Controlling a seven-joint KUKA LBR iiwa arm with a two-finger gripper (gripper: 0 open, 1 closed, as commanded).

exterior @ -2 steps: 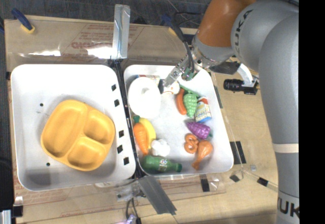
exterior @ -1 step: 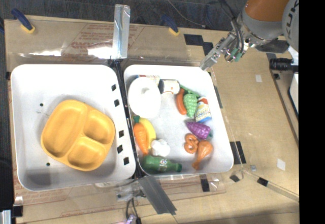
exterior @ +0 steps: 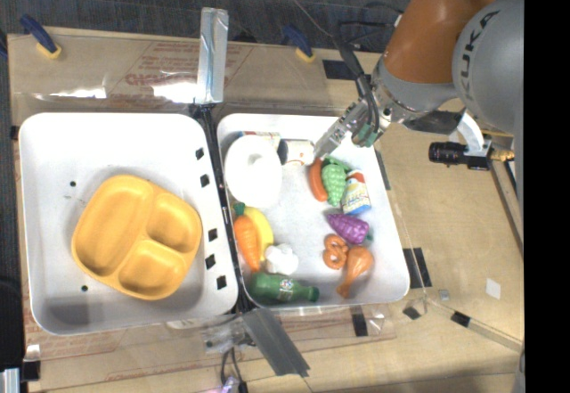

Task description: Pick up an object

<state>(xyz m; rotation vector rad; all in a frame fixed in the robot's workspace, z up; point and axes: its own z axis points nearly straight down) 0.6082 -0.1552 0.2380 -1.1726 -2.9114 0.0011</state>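
The right bin holds several toy foods. Among them are a white cup, a carrot, a green bottle, purple grapes, a pretzel, an orange chicken leg, a small labelled bottle and a green vegetable beside a red-orange piece. My gripper slants down and to the left over the bin's back right part. Its tip is just above the green vegetable and the red-orange piece, next to a small white item.
The left bin holds a yellow divided plate. A white garlic-like piece and a yellow banana lie by the carrot. A silver taped post stands behind the wall between the bins. The arm's grey and orange body hangs over the bench at the right.
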